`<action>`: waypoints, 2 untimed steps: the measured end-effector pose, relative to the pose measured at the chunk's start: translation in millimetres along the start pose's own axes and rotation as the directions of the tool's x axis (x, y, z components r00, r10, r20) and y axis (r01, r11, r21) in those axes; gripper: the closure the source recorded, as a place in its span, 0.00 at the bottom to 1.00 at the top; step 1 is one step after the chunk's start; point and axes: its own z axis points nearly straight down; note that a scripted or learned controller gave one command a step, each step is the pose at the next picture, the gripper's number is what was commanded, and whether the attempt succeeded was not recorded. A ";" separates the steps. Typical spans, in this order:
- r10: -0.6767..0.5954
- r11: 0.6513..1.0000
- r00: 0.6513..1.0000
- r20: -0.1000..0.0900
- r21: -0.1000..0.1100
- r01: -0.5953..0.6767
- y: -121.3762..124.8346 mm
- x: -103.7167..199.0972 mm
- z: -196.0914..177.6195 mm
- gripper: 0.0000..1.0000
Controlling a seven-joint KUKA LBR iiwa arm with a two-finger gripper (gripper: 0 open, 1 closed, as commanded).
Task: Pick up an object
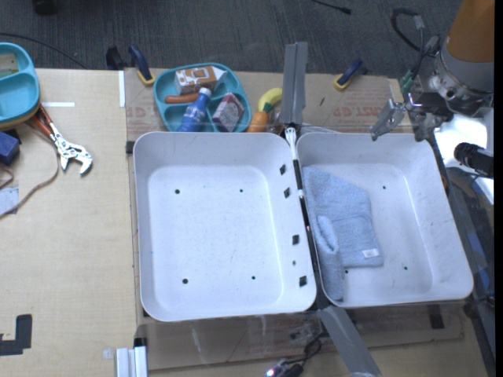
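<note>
you are looking down on a light wooden counter (71, 250) with dark carpeted floor (236, 14) beyond its far edge. two shallow white bins sit side by side on it, their inner rims touching along a line of black clips. the left bin (149, 234) shows a bare white floor with a few small dark holes. the right bin (416, 234) carries one item, a folded grey-blue towel (342, 222), lying against the bin's left wall and reaching from near the far wall almost to the near wall; a small white label shows at its right near corner. the rest of that bin's floor, to the right of the towel, is open.

the arm (471, 30) enters at the far right corner, grey with an orange band. the hand (401, 116) hangs over the far rim of the right bin, well apart from the towel. nothing is between its fingers; you cannot tell how far they are spread.

behind the left bin sits a teal tray (167, 85) with small items, a yellow banana (269, 99) just beside it. a wrench (69, 154) lies at the counter's left, near a teal dish (16, 85).
</note>
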 end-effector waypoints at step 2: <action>0.071 0.997 0.997 -0.002 0.000 -0.071 -114.9 -43.7 114.8 0.00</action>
